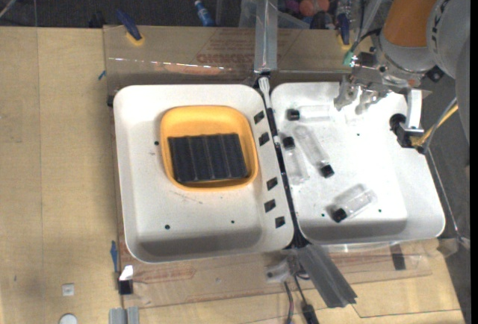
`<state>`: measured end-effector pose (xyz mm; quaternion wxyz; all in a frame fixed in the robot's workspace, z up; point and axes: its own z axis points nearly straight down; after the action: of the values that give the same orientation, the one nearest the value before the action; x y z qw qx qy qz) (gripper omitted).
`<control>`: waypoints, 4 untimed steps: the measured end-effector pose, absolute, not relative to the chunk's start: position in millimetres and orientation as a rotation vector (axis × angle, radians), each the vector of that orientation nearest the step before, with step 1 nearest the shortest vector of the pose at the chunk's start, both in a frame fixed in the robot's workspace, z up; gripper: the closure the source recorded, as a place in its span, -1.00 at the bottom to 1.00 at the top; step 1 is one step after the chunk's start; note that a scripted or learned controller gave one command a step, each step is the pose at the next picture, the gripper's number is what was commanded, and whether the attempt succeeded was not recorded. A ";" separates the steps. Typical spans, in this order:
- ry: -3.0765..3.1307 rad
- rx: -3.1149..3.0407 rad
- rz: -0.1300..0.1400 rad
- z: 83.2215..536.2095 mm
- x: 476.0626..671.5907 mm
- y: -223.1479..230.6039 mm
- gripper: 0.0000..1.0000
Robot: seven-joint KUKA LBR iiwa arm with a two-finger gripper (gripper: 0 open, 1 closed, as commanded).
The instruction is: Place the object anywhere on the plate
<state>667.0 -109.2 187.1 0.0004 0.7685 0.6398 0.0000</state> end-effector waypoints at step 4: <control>2.648 1.680 0.002 292.1 667.7 -138.1 1.00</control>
<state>667.7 -138.1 292.1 0.0028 0.5356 0.8445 0.0006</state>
